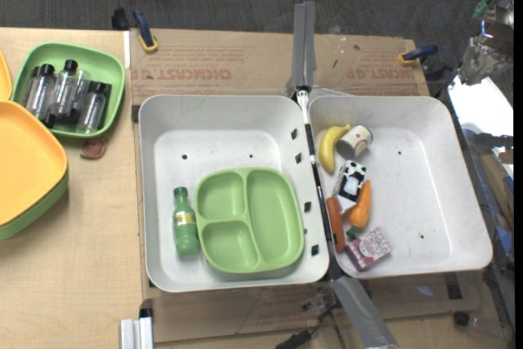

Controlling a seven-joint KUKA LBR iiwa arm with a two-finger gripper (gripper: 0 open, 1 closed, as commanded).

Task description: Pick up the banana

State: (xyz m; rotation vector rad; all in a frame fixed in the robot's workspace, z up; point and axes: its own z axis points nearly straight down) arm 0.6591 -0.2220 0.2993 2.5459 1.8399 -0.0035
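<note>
Banana [328, 147]: I see it in the right bin [425, 200], at about 10 o'clock, against the divider wall, touching a small can [355, 140].
Arm [488, 37]: I log metal parts at frame's 2 o'clock, outside the bins.
Jaws: I cannot tell.
Left bin [163, 135]: green divided plate [248, 219], green bottle [185, 221].

Bench [73, 290]: cardboard sheet [245, 65], two white bins [155, 176], green tray [106, 65], orange plates [29, 176].

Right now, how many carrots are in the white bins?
2. One carrot lies in the right bin below the banana; a thinner carrot lies beside it along the bin's left wall. More could hide underneath.
</note>
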